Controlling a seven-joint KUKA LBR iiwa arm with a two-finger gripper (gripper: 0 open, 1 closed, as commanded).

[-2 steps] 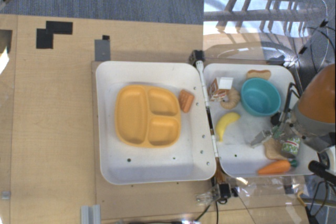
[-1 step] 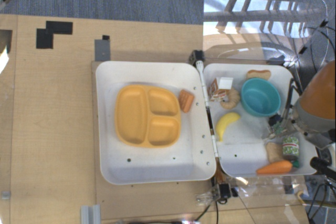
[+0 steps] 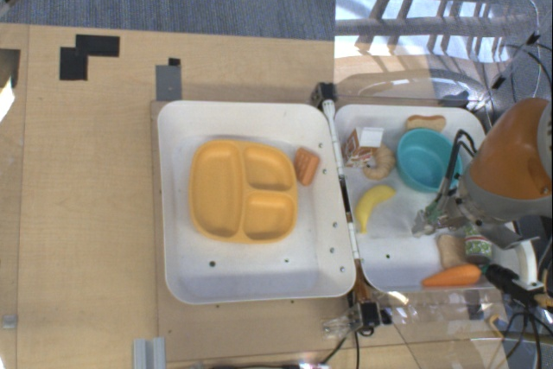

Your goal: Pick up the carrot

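Carrot (image 3: 451,276) lies flat at the near edge of the right bin (image 3: 389,259), with its pointed tip toward the left bin (image 3: 259,281). The end effector (image 3: 435,219) hangs a little way above it, past a small tan block (image 3: 449,249), and nothing sits in its grip. Whether it is spread or pinched I cannot tell (it looks too small and blurry).

To do this step well, I think it should come toward the near wall, drop low, and pinch across the thick middle of the carrot. The bin wall sits just beside the carrot, so there is little room there. A small green thing (image 3: 478,250) and the tan block lie close and could get bumped.

A banana (image 3: 372,205), a blue bowl (image 3: 423,158) and a snack packet (image 3: 361,148) sit farther back, well apart. The left bin holds a yellow divided plate (image 3: 243,190) and an orange block (image 3: 306,166).
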